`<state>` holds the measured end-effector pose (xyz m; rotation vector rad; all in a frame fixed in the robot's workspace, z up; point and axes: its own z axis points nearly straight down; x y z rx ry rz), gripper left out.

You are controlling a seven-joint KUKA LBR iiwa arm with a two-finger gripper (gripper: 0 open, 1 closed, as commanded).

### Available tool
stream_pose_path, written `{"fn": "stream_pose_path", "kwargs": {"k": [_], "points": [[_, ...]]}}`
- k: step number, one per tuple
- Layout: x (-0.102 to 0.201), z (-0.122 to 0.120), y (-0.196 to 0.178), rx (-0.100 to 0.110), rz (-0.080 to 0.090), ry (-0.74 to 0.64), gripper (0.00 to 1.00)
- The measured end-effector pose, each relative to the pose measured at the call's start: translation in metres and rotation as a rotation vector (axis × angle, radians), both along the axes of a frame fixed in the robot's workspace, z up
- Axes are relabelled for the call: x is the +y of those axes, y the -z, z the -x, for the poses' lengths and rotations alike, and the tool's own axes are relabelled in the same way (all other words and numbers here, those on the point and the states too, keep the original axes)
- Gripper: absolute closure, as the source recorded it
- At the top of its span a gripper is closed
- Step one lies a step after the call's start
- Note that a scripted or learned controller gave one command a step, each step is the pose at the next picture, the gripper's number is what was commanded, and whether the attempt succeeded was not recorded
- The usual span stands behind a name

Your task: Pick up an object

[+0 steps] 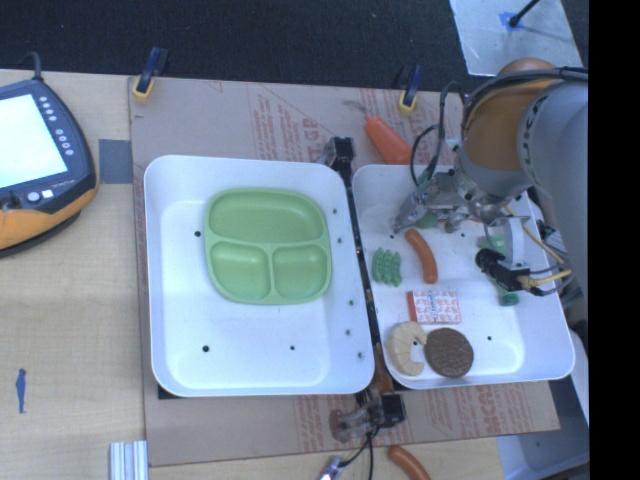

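Bench top (70,318): pale wood grain, covering the left and lower parts of the camera view. Cardboard sheet (260,118): brown, printed with red lettering, laid on the bench beneath the bins. Clamps: one blue and yellow (148,72) at the sheet's far left corner, another (409,88) along its far edge. Floor (250,13): dark carpet beyond the bench's far edge. Grey tape patch (115,160): at the sheet's left edge.
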<state>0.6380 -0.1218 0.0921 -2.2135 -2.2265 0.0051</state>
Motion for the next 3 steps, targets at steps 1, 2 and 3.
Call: {"fn": "stream_pose_path", "kwargs": {"k": [1,2,3], "points": [[-0.002,0.017,0.001,0.002,0.001,0.0,0.0],[0.002,0.042,0.001,0.001,0.001,0.001,0.0],[0.001,0.043,-0.01,0.003,0.002,-0.001,1.0]]}}
